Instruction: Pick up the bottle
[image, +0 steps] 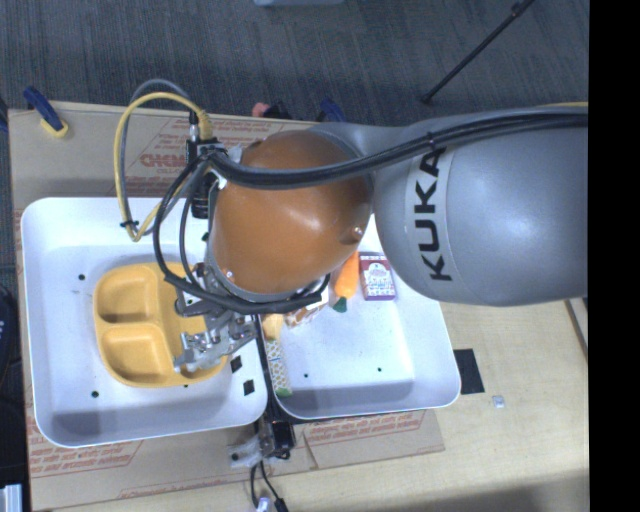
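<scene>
The end effector (205, 345) hangs low in the left bin (60, 400), over the yellow divided tray's (130, 320) right edge; its opening cannot be told.

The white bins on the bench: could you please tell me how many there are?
2. The left bin holds a yellow divided tray; the right bin adjoins it, partly beneath the arm. The arm may hide some of the contents.

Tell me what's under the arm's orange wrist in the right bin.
Peeking out from under the orange band: a small box and an orange item in the right bin. Anything else beneath is covered.
</scene>
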